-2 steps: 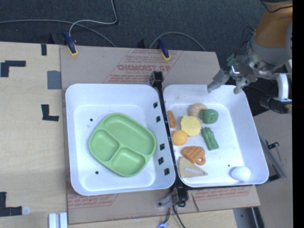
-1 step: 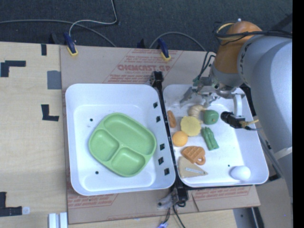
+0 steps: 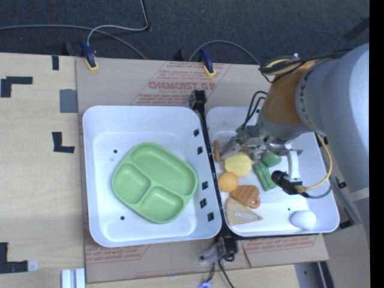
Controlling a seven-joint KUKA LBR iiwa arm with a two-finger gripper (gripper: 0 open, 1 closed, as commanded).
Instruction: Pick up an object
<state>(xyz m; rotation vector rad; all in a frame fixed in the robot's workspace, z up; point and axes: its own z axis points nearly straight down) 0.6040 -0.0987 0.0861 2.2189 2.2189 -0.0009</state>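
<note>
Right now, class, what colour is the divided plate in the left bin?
Light green; the divided plate shows clearly in the camera view from above.

Divided plate in left bin. Right bin: lemon far, orange just nearer, croissant right of orange, egg near-right corner

Left bin white; in it a light green divided plate. Right of the plate: yellow lemon, orange ball, white egg.
</note>
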